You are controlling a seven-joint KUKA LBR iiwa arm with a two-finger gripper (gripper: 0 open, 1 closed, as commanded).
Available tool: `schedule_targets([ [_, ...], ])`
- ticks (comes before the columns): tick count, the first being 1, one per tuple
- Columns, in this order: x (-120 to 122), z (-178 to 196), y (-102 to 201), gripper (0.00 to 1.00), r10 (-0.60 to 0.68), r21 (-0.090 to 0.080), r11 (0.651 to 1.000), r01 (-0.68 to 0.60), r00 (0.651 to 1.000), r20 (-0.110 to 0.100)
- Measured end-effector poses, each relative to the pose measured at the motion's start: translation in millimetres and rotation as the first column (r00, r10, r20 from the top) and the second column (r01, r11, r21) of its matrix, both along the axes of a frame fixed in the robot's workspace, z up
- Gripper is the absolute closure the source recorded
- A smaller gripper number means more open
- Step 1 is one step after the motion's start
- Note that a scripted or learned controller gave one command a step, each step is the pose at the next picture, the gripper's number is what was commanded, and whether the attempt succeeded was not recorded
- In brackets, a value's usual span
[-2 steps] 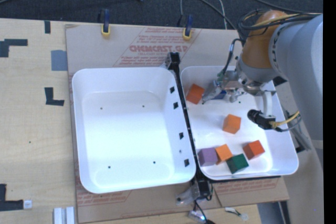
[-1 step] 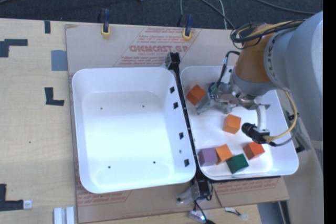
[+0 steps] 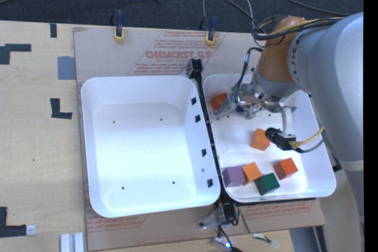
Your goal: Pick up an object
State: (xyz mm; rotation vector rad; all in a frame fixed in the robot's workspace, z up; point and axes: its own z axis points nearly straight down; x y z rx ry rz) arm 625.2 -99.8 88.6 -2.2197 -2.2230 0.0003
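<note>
Underneath, pale wooden bench point(image 3: 35, 144) bearing two white bins point(image 3: 94, 186).

One fixed camera above the bench, looking down at a slant.

It takes in both white bins whole: the left bin point(image 3: 142, 147) near frame centre, the right bin point(image 3: 307, 186) beside it toward the right. The far bench edge and dark floor beyond lie along the top. The grey arm point(image 3: 331, 85) enters from the right, looming large and close to the lens.
</note>
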Motion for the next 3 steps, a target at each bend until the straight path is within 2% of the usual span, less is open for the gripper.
schedule_targets([
  [1,21.2,-1.1,6.8,0.0,-0.005,-0.002,1.0,0.005,1.0,-0.01],
  [2,20.0,7.9,5.7,1.0,-0.007,-0.002,1.0,0.007,1.0,-0.014],
  [3,20.2,7.8,6.1,0.0,-0.007,-0.002,1.0,0.007,1.0,-0.013],
])
